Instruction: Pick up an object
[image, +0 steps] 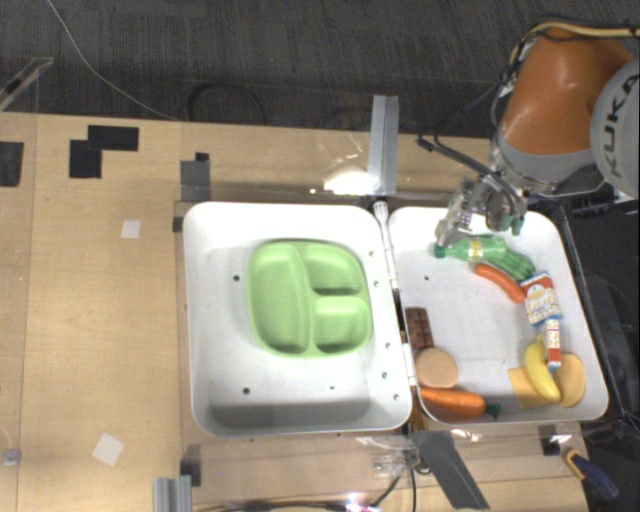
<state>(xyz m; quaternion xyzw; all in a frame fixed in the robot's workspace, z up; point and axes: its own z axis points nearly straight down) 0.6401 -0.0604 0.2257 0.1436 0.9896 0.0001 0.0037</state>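
My gripper (478, 213) hangs over the far end of the right bin (470, 305), just above the green toy vegetable (492, 251). An orange-red sausage-shaped toy (498, 280) lies right beside the green one. Further along the bin's right side are a small bottle with a red and white label (541, 301), a yellow banana (540, 372) and a tan round piece (570, 380). At the near left of this bin lie a brown chocolate bar (418, 325), a round tan cookie (436, 367) and an orange carrot (452, 403). I see nothing between the fingers.
The left bin (215, 300) holds a green divided tray (308, 297). A metal post (384, 140) rises behind the seam between the bins. The grey arm with its orange band (555, 85) comes in from the upper right.
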